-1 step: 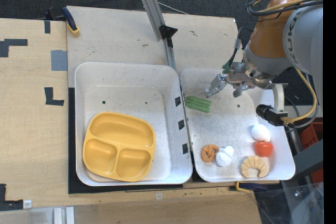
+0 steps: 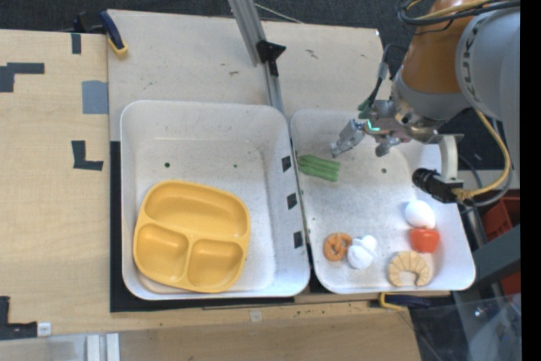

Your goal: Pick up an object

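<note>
Two-finger gripper spread, holding nothing, above right white bin; lower squarely over flat green block, then pinch.

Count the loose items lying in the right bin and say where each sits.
6. Green piece near the bin's left wall; pretzel and white garlic-like item at the front; croissant front right; red item and white egg by the right wall. The arm may hide others.
</note>
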`<control>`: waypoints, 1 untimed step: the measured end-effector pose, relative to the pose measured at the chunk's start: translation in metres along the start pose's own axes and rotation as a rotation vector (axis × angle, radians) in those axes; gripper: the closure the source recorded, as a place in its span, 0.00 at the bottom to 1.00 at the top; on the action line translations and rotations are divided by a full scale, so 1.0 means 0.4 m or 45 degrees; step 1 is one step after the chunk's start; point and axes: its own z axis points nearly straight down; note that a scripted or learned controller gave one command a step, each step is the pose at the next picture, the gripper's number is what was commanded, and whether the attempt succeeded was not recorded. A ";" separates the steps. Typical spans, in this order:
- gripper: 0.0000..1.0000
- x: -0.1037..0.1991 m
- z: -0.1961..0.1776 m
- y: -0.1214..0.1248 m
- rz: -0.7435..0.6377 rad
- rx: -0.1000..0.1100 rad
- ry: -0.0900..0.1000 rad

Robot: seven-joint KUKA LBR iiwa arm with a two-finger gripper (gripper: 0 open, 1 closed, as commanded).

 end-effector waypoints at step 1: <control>0.00 0.020 0.120 0.005 0.001 0.006 -0.001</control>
